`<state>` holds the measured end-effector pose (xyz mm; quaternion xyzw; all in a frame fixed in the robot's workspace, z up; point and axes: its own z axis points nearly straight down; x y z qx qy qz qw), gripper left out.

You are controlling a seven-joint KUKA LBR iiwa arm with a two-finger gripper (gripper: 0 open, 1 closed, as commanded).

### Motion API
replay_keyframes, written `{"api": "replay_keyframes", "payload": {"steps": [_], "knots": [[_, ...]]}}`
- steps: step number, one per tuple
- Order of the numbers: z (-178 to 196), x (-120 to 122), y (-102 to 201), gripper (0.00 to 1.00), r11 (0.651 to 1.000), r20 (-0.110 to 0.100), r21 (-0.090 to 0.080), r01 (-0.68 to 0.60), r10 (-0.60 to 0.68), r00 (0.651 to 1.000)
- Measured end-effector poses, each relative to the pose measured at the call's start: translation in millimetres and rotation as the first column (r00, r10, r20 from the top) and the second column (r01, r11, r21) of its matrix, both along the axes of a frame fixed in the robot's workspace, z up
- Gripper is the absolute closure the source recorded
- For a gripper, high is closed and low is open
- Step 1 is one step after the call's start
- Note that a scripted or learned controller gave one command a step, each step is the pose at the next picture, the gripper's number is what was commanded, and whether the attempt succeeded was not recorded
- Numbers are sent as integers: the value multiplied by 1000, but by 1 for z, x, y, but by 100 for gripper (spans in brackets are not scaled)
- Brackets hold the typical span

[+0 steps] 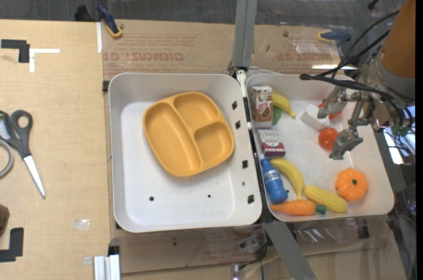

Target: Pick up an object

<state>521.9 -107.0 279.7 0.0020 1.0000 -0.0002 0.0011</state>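
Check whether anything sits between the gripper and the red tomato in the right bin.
Nothing visible does. The gripper hangs over the right bin, and the tomato lies just beside its fingers, toward the view's left, with bare bin floor between. The pumpkin sits nearer the camera, out of the path.

Two white bins [119, 160] sit on a pale wood tabletop [53, 140]; the left holds a yellow-orange divided plate [188, 133]. The right carries a red tomato [328, 138], an orange pumpkin [351, 184], two yellow bananas [291, 173], yellow corn [325, 198], an orange carrot [294, 207] and a blue bottle [273, 184]; grey-handled scissors [25, 146] lie on the wood.
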Motion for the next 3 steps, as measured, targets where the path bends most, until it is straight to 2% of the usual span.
{"api": "replay_keyframes", "payload": {"steps": [1, 2, 3], "knots": [[-140, -29, 7, 0, 984, -2, 0, 178, -178, 984], [-183, -38, 14, 0, 958, 19, 2, 286, -286, 958], [-183, -39, 11, 0, 972, 17, 2, 234, -234, 972]]}}
